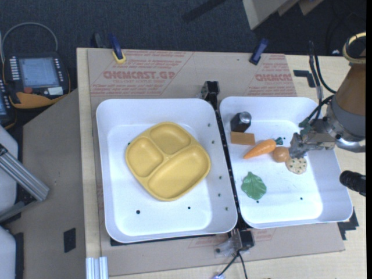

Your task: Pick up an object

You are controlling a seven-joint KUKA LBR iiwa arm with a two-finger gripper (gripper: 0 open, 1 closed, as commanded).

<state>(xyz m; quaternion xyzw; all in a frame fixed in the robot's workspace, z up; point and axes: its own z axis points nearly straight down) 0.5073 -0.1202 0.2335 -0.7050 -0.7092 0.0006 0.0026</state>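
A grey robot arm with an orange band reaches in from the right edge of the scene, over the right-hand of two shallow white bins on a desk. Its gripper (297, 147) hangs low above the bin floor; whether it is released or clenched cannot be made out from this angle, and nothing is visibly held.

Directly under and touching the gripper's outline lie two small items: a round brownish ball (281, 154) just to its left, and a pale speckled cookie (297, 166) just below it. These look like the nearest candidates for a pick.

Further left of the gripper lies a toy carrot (260, 149). Its long axis runs roughly left to right with a slight tilt, the pointed tip aimed down-left away from the gripper, and the green-topped end toward the gripper.

Beyond the carrot sit a brown block (242, 138) and a dark cylinder (240, 121). A green leaf (254, 186) lies below-left of the gripper, well apart.

The left bin (116, 173) holds a yellow divided plate (168, 160), far from the gripper.
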